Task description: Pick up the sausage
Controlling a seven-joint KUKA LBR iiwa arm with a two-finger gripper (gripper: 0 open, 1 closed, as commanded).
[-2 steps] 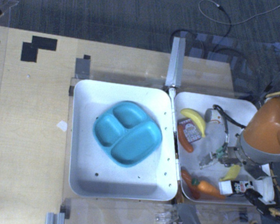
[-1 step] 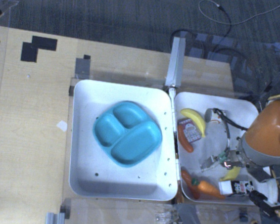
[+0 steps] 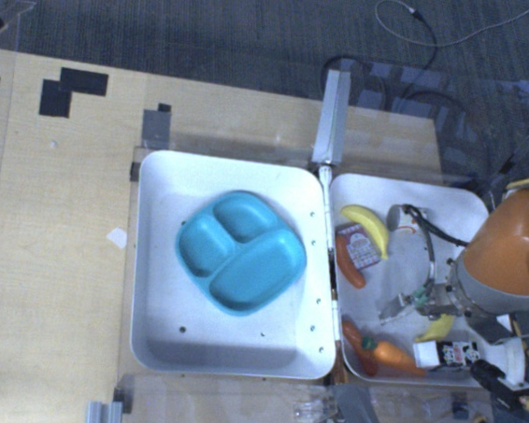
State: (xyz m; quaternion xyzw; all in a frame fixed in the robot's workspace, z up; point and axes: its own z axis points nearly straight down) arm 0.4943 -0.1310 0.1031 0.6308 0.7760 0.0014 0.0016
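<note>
From above, I am hovering my tool [image 3: 421,303] low in the right bin [image 3: 463,203]; I cannot tell its state. The sausage [image 3: 354,255] is lying by that bin's left wall, just beside a banana [image 3: 368,226], apart from me.

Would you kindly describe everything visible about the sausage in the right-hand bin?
The sausage is a reddish-brown link with a pale label patch across its middle, apparently toy plastic. It lies flat near the left wall of the right bin, running diagonally from upper left to lower right. The banana curves along its upper right side, close or touching. The hand is off to its right, apart from it.
</note>
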